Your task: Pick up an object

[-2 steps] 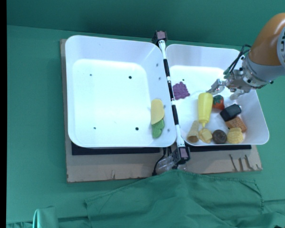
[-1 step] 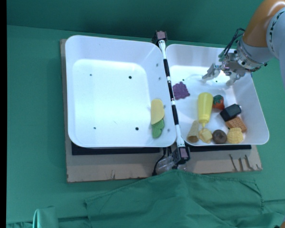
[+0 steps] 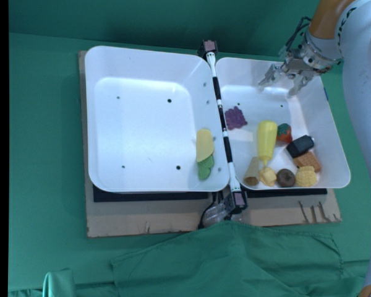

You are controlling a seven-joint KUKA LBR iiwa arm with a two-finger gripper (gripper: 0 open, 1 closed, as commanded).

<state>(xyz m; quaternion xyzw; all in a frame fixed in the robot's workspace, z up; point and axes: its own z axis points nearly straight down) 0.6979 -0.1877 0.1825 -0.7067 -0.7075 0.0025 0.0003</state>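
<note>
— Claw status?
— The claw [image 3: 279,82] hangs over the far end of the right bin [image 3: 334,138], fingers spread, nothing between them.
— Objects for picking?
— Clustered at that bin's near end: yellow bottle [image 3: 266,140], purple grapes [image 3: 235,117], black block [image 3: 300,145], chocolate doughnut [image 3: 285,177].
— Left bin [image 3: 136,67]?
— A yellow slice [image 3: 204,145] overlapping a green piece [image 3: 204,167], by its right wall.

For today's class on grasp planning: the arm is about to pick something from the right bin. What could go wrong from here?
1. The gripper hangs open over the bin's far end, apart from the toys, so closing here would likely catch nothing.
2. The toys near the front wall, such as the yellow bottle, doughnut and waffle, lie packed together; the fingers may knock neighbours or grab two.
3. Those toys hug the right bin wall, which could block a finger.
</note>
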